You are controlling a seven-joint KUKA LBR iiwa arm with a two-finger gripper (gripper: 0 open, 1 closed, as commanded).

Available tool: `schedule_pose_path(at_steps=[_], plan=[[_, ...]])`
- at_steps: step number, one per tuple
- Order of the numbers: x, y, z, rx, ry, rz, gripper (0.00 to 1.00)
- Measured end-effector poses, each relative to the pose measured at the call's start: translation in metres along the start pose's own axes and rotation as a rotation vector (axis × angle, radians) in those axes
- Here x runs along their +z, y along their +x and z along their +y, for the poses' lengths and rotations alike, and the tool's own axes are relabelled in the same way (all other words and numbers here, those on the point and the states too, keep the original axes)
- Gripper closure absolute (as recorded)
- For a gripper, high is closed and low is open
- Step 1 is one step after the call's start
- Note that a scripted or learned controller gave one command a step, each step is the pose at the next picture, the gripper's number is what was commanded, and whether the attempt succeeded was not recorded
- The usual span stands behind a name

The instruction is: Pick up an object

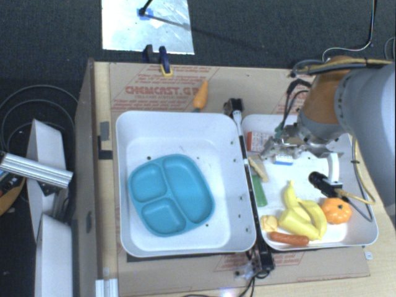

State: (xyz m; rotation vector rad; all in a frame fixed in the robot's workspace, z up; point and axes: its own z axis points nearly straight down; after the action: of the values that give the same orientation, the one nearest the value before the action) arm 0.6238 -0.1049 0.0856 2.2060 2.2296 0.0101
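At six o'clock in the right bin (366,232), nearest the camera, a red sausage (288,239) lay along the front wall. Yellow bananas (301,215) were heaped just behind it and an orange fruit (336,211) sat at their three o'clock, touching them. Loose toys bunched like this probably offered a poor grasp. A green stick (258,190) ran along the bin's nine o'clock wall. The left bin (124,166) held a blue divided plate (171,193), too broad and flat to be a likely pick. Further back, the gripper (283,142) hung low over the far half of the right bin. Whether it was open or closed could not be told. Just at its six o'clock lay a small blue-and-white piece (283,159), judged to be the target. It looked flat, pale with a blue band, and apart from the heap. A red packet (255,141) sat at the gripper's nine o'clock.
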Motion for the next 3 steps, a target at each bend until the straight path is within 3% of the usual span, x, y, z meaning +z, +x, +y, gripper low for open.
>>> schedule_pose_path(at_steps=[1,2,3], plan=[[0.001,-0.021,-0.08,0.013,0.014,-0.001,0.0],[0.001,-0.004,-0.129,0.011,0.011,0.0,0.0],[0.0,-0.064,-0.053,0.007,-0.001,-0.006,0.0]])
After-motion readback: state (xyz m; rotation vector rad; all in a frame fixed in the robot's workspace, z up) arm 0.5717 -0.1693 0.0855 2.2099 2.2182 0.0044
